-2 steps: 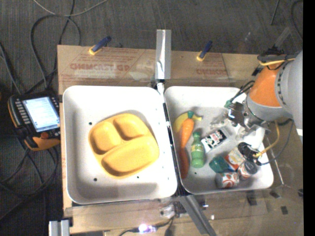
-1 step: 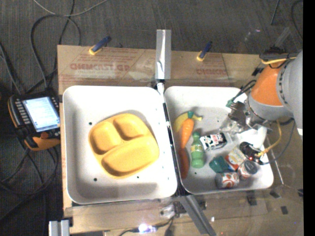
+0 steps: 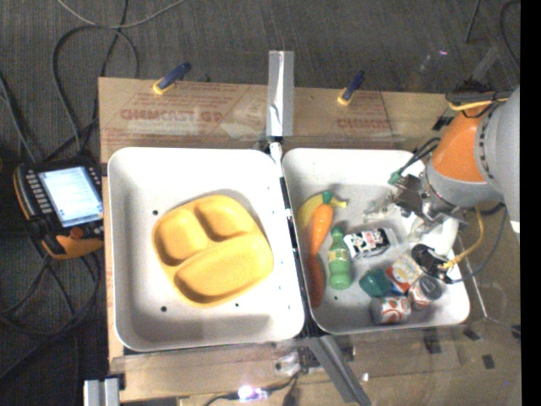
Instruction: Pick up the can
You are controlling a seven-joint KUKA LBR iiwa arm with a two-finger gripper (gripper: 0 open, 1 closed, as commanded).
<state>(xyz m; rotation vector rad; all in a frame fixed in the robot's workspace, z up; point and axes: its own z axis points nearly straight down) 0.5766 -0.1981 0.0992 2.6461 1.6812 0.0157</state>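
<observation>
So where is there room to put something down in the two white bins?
Left bin: bare white floor all around the yellow tray, widest on its left and below it. Right bin: a bare strip along the top, above the banana. The lower part is crowded with the carrot, green bottle and can.

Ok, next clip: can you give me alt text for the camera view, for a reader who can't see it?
The arm's gripper hangs over the right bin, above a clutter of carrot, green bottle, small carton and, near the front wall, a can lying on its side. The left bin holds a yellow divided tray.
</observation>
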